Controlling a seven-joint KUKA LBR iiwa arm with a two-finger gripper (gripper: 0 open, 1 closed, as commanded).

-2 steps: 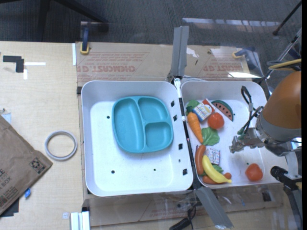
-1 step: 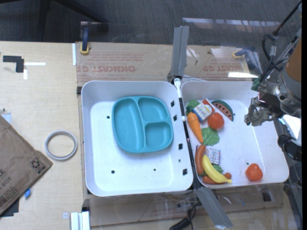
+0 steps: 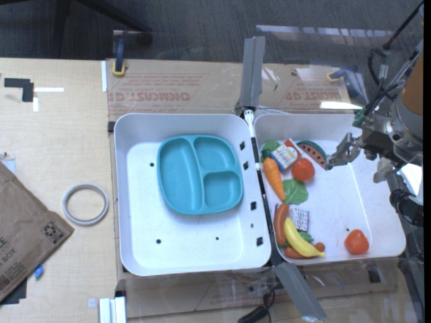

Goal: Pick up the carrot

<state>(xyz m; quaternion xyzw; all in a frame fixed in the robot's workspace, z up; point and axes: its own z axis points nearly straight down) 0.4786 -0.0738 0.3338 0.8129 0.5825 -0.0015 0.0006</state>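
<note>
One tapered orange carrot (image 3: 273,177) lies in right bin (image 3: 384,247); gripper (image 3: 345,152) fingers spread, holding nothing.

Floor (image 3: 202,12): dark grey carpet beyond the desk's far edge.
Desk (image 3: 54,153): pale wood, evenly lit.
Chair legs (image 3: 60,2): black, on the carpet past the desk's far left corner.
Cardboard sheet (image 3: 175,86): brown, flat on the desk.
</note>
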